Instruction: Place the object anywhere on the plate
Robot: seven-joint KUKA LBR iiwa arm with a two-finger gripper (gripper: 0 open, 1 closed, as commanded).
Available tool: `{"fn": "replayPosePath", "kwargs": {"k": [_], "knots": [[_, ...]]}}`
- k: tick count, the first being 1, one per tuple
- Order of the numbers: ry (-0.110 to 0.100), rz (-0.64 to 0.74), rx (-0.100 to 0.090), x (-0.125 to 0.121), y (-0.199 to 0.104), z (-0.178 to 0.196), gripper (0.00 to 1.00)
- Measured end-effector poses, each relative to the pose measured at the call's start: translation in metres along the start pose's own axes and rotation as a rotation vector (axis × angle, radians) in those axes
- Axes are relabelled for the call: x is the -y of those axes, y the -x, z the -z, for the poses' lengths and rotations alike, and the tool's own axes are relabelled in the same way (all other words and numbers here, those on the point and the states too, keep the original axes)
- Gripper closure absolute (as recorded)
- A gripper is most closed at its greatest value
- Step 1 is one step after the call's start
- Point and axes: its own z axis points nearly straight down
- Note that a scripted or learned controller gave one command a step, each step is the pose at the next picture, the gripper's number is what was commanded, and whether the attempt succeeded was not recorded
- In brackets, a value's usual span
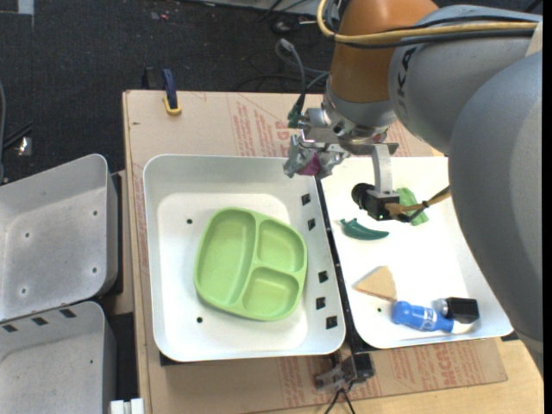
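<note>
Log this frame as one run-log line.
gripper: over the rim between the bins, something purple at fingers | plate: green, left bin | right bin: wedge, blue bottle, green pieces

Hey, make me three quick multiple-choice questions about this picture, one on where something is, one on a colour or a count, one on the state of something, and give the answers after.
1. Where does the plate lie?
A. in the left bin
B. in the right bin
C. on the cardboard outside both bins

2. How many compartments does the plate have?
A. two
B. three
C. five

3. What lies on the plate now?
A. the blue bottle
B. the tan wedge
C. nothing

Answers:
1. A, the green plate sits mid left bin.
2. B, ridges split it into one long and two smaller sections.
3. C, its sections are bare; bottle and wedge lie in the right bin.
</note>
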Motion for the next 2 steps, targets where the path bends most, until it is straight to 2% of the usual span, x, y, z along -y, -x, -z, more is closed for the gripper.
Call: {"fn": "replayPosePath", "kwargs": {"k": [1,2], "knots": [[-0.002,0.003,0.000,-0.0092,-0.0543,-0.0210,1.00],[-0.002,-0.001,0.001,-0.0089,-0.0516,-0.0201,0.00]]}}
